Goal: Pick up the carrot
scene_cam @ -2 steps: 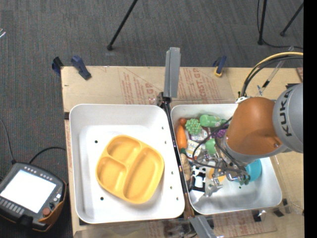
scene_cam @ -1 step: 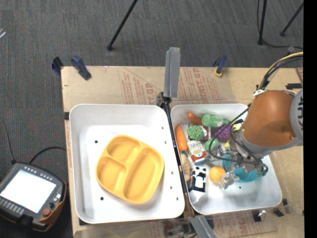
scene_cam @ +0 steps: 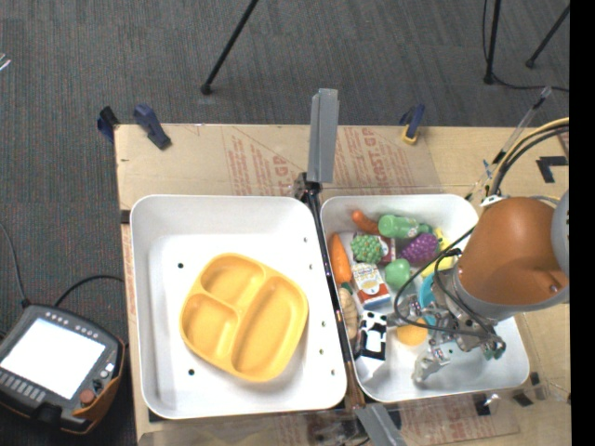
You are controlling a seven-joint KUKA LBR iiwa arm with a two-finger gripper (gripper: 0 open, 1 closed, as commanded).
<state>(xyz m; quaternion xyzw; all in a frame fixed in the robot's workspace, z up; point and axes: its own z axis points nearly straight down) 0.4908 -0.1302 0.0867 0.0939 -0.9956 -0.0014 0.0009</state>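
The carrot [scene_cam: 340,259] is a long orange piece lying along the left wall of the right bin [scene_cam: 517,372], pointing toward the bin's far side. My gripper [scene_cam: 457,360] hangs low over the near right part of that bin, well to the right of the carrot and nearer the front. Its fingers [scene_cam: 426,366] stand open over bare bin floor with nothing between them. The orange wrist band [scene_cam: 509,254] covers the bin's right side.
Toy foods crowd the carrot: a green cube [scene_cam: 367,247], purple grapes [scene_cam: 420,246], a green pear [scene_cam: 398,224], a small orange-red piece [scene_cam: 364,220], a red-and-white carton [scene_cam: 373,287] and a black-and-white piece [scene_cam: 373,333]. A yellow divided plate [scene_cam: 244,316] lies in the left bin [scene_cam: 149,221].
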